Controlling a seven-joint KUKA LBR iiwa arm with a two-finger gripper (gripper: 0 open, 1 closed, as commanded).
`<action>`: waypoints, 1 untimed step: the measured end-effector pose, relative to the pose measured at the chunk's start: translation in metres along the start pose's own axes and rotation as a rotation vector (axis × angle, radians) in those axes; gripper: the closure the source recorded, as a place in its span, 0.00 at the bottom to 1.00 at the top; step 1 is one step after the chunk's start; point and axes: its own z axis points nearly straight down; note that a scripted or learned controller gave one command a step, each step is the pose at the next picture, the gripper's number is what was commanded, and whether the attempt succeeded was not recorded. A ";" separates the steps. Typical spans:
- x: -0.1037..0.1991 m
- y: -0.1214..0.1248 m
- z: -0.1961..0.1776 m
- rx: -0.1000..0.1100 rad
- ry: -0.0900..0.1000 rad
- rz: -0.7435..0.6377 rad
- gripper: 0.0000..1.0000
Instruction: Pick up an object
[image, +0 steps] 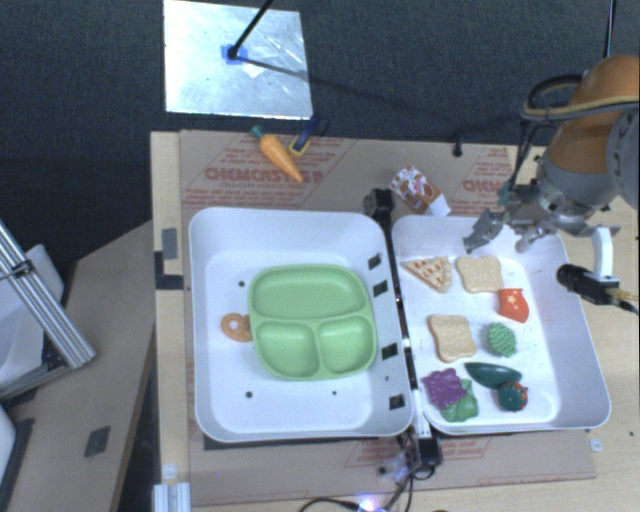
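Spread wide and holding nothing, the gripper hangs over the far end of the right bin, seemingly poised to drop onto the toy food below, where the toast slice and waffle piece lie nearest its fingers.

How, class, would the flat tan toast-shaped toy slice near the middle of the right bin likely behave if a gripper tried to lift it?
The flat tan toast-shaped toy slice lies flush on the shallow white right bin's floor, so fingers may struggle to get under its edges. It looks like moulded plastic, so it is probably stiff and light. Being flat, it would likely slide rather than roll if pushed.
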 end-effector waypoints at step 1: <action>0.000 0.003 -0.009 -0.013 -0.002 -0.002 0.00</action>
